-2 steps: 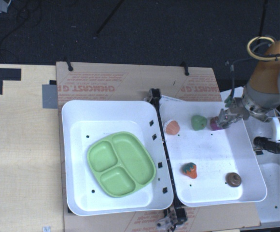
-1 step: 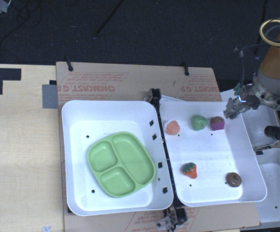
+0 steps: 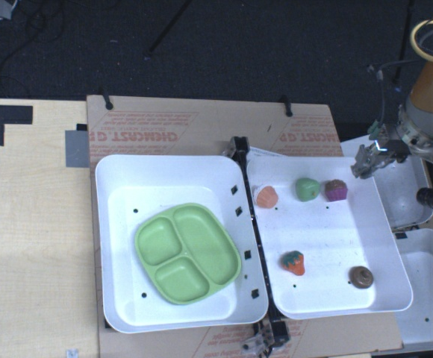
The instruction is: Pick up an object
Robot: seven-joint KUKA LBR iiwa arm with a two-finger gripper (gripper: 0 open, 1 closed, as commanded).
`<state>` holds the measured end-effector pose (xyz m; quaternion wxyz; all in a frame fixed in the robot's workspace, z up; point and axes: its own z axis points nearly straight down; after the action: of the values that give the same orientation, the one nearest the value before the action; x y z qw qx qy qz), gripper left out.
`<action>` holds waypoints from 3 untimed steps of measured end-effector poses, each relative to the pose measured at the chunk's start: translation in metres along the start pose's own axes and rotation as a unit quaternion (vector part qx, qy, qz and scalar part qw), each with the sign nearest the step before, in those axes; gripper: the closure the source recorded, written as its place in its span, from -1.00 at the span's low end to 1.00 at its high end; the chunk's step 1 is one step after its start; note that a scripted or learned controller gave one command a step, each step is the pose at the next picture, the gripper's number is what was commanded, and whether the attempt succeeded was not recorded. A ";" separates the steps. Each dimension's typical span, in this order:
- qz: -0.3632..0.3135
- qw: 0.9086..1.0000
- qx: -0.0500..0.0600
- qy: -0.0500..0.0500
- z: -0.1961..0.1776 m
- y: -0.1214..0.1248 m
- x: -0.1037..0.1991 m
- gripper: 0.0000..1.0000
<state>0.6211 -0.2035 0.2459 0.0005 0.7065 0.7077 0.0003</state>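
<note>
The right bin (image 3: 328, 304) holds several small toy foods: an orange-pink piece (image 3: 267, 196), a green piece (image 3: 307, 189), a purple piece (image 3: 336, 190), a red-orange strawberry-like piece (image 3: 294, 262) and a brown ring (image 3: 361, 277). My gripper (image 3: 367, 162) hangs at the bin's far right corner, just outside its rim and right of the purple piece. It touches none of the objects. Nothing shows between its fingers.
The left bin (image 3: 119, 200) holds a green three-compartment plate (image 3: 187, 253). A black divider clip strip (image 3: 248, 222) runs between the bins. Cardboard lies under both bins. The arm's wrist (image 3: 422, 118) stands at the right edge.
</note>
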 end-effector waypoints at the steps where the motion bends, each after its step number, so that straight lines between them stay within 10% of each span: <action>1: -0.002 1.000 0.002 0.001 -0.005 -0.003 0.057 1.00; 3: -0.001 1.000 0.003 0.002 0.005 -0.015 0.161 1.00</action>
<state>0.6063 -0.0427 0.2409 -0.0025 0.7055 0.7087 -0.0006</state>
